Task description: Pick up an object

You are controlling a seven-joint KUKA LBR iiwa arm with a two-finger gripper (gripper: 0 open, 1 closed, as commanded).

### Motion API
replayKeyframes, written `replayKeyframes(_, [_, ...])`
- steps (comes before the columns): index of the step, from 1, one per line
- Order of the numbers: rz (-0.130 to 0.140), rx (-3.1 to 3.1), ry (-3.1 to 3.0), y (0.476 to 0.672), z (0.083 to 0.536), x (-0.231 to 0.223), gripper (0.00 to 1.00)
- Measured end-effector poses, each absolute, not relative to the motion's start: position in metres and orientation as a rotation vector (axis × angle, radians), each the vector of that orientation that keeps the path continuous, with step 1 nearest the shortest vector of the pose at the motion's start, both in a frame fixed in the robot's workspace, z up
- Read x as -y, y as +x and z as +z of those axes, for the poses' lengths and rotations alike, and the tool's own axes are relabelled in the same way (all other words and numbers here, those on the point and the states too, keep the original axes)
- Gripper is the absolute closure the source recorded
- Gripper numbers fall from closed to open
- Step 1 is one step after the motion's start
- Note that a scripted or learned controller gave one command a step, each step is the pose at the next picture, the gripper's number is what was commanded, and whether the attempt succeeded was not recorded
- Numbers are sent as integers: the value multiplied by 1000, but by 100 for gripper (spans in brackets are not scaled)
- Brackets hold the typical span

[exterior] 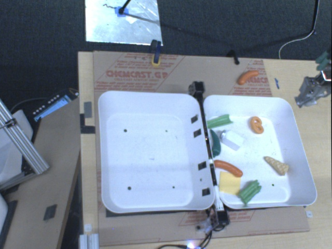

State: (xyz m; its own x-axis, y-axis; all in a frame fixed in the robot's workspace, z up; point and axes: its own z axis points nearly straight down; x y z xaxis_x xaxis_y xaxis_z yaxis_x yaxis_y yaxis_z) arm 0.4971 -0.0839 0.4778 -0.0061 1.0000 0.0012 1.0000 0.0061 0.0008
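Observation:
The right bin (295, 139) holds several small objects: a light green pod (219, 121), an orange pretzel shape (256, 124), a white block (232, 139), a dark green piece (215, 143) against the divider, an orange-red sausage (228, 167), a yellow square (230, 182), a green bundle (249, 191) and a tan cone (276, 165). My gripper (310, 92) is at the far right, beyond the bin's back right corner and apart from every object.
The left bin (150, 154) sits beside the right one. An orange sausage (248, 77) lies on the cardboard behind the right bin. A yellow and blue clamp (155, 53) stands at the back. A metal frame (21, 144) stands at the left.

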Motion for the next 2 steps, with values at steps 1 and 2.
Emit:
replayKeyframes(1, [-4, 2229, -2219, 500, 495, 78, 100])
replayKeyframes(2, [-7, 2231, -2218, 487, 517, 53, 100])
